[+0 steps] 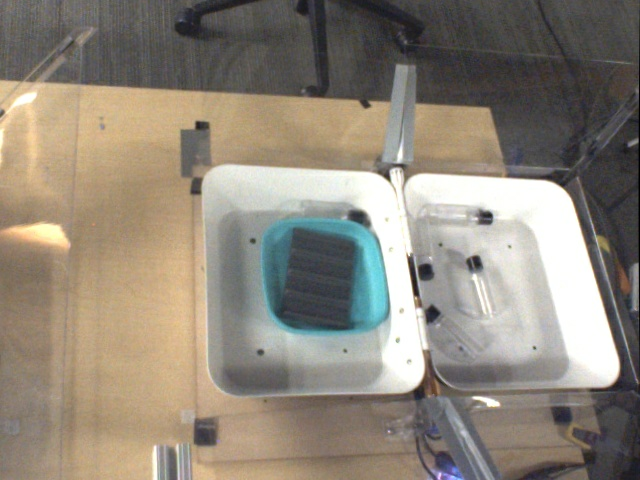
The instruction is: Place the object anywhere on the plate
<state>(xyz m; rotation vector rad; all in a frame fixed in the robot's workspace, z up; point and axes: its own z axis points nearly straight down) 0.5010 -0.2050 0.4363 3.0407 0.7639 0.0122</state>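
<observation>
Bins sit side by side; in the one at the view's left (pixel 214 288), a dark ridged block (pixel 320 278) lies flat on the teal plate (pixel 271 268), long axis near-to-far. Placement looks done. Gripper state: cannot tell.

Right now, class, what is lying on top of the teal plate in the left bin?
A dark ridged block lies on the teal plate, covering most of its middle. Whatever is beneath the block is hidden.

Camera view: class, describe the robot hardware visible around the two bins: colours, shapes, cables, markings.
A flat grey metal strut stands behind the bins, at their seam. A similar grey strut slants in at the near edge, beside a small violet glow. A thin dark cable crosses the carpet. Whether any belongs to the arm, I cannot tell.
</observation>
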